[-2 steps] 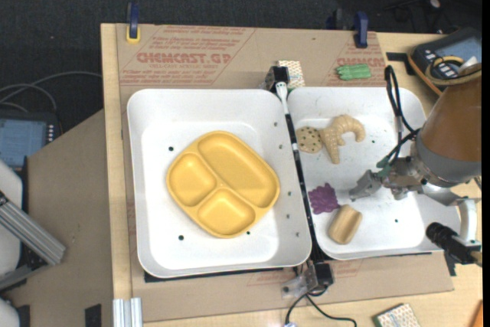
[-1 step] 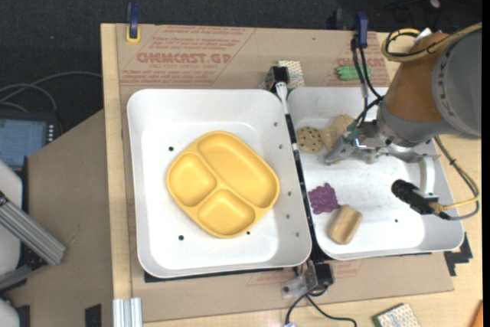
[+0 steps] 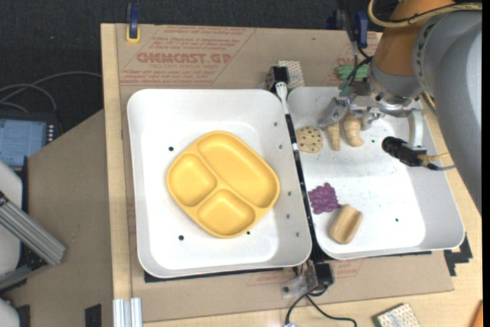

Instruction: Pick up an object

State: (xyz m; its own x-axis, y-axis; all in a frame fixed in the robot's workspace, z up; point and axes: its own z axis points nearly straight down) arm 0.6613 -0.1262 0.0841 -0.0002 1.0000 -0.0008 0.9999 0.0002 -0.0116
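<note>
The gripper (image 3: 344,126) hangs low in the far part of the right bin (image 3: 429,230). Whether it grips anything, I cannot tell. Just beside it lies a round cracker (image 3: 309,139). Nearer are a purple grape bunch (image 3: 322,197) and a tan bread piece (image 3: 344,223). The left bin (image 3: 153,241) holds a yellow divided plate (image 3: 221,183).

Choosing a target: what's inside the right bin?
Right bin holds a round cracker, purple grapes, a tan cylinder, and tan pieces partly covered by the hand.
</note>
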